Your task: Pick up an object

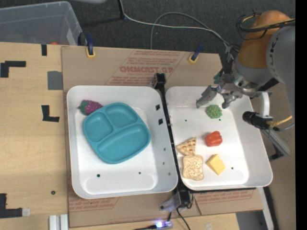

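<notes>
where the tool point(214, 99) spreads, broccoli point(214, 111) sits partly hidden.

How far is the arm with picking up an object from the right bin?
Done: the two-finger gripper is positioned at the small green broccoli-like toy in the right white bin. In hand: nothing yet; its fingers look spread and the green toy lies on the bin floor. Left: close on it and lift. The red pepper toy and yellow cheese wedge lie untouched.
</notes>
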{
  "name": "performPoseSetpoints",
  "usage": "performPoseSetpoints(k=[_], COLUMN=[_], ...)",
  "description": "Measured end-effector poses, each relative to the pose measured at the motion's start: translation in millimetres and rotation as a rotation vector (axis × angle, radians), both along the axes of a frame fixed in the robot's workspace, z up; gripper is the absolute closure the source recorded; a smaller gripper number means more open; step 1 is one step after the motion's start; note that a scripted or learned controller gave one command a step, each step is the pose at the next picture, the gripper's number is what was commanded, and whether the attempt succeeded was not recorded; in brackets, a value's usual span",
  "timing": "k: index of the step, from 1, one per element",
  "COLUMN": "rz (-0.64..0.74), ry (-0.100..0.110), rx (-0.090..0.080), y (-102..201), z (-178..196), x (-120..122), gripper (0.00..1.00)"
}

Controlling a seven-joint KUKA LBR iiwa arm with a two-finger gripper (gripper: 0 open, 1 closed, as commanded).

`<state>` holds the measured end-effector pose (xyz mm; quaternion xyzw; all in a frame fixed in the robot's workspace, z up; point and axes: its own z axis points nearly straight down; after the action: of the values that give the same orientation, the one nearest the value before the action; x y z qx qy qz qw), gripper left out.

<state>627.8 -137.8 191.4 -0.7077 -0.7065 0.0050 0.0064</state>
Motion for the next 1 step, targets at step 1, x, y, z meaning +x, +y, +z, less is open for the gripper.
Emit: performPoseSetpoints(k=[1], rz=[0.004], ry=[-0.015], rx=[-0.002], y=[0.4], z=[9.0], x=[3.3], gripper=[0.0])
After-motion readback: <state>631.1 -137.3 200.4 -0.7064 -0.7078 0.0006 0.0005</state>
